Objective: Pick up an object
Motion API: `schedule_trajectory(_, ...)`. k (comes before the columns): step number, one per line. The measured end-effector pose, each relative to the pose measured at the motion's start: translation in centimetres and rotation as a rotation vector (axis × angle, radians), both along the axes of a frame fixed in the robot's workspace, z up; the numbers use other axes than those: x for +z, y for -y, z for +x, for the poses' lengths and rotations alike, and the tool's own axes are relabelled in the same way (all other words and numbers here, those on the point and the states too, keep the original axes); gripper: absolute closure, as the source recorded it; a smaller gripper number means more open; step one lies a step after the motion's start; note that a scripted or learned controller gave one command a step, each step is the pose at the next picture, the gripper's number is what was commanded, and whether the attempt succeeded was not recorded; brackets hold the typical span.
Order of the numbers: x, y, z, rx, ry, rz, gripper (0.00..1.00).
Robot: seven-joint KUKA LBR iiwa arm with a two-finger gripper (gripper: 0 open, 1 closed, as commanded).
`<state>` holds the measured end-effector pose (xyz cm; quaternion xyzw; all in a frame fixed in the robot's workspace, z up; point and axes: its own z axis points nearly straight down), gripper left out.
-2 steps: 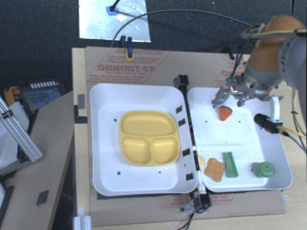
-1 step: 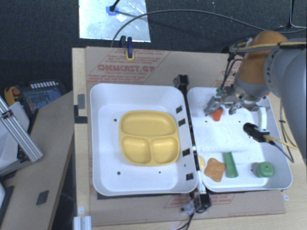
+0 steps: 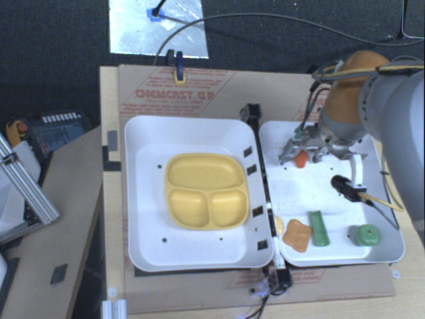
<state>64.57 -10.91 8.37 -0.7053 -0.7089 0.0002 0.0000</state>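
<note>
The fingers (image 3: 287, 154) are apart, low in the right bin (image 3: 299, 198), and straddle a small red piece (image 3: 301, 161) that lies between them, apparently unclamped. The pick looks barely begun, with closing and lifting still to do. Well beyond them, toward the camera, lie a green block (image 3: 318, 228), an orange piece (image 3: 297, 235) and a green knob (image 3: 366, 234).
</note>
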Motion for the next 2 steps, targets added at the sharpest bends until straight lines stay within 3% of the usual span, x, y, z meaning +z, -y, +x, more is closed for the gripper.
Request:
schedule_trajectory(1, 1.3, 0.0, 0.2, 0.001, 0.005, -0.001, 1.0)
schedule_trajectory(2, 6.5, 0.2, 1.4, 0.0, 0.008, -0.001, 1.0)
